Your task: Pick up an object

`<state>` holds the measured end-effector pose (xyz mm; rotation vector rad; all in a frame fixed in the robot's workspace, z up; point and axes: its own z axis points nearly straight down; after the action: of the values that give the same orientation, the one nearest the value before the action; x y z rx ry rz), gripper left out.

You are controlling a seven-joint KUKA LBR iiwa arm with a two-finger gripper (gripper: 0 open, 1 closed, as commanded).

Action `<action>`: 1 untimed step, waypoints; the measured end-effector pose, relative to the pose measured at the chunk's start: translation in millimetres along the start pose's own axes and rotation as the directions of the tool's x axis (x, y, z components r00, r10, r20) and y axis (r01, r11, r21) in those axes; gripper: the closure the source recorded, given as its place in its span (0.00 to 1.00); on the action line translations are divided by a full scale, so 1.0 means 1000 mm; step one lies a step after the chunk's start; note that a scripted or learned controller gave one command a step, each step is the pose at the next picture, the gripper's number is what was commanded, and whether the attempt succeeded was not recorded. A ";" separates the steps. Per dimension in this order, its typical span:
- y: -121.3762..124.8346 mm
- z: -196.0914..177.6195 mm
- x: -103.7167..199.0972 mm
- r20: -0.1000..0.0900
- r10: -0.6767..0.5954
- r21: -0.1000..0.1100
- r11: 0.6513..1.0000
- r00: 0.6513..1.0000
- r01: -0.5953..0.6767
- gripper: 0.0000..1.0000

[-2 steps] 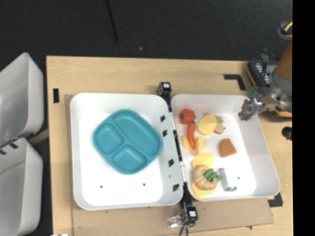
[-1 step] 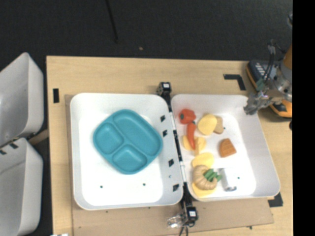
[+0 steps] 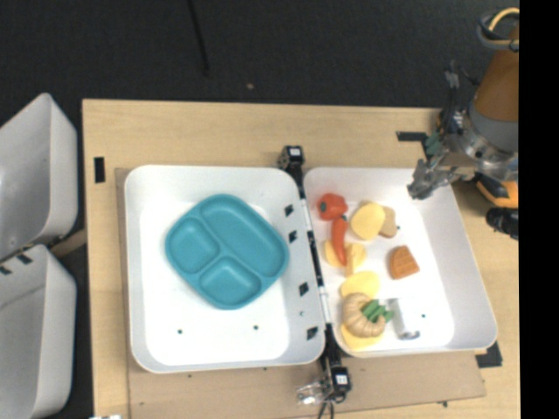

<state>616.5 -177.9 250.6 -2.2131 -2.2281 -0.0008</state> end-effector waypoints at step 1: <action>0.011 -0.004 0.047 0.001 0.000 0.000 1.000 1.000 0.000 1.00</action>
<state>626.9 -131.1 254.5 -2.2132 -2.2290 0.0001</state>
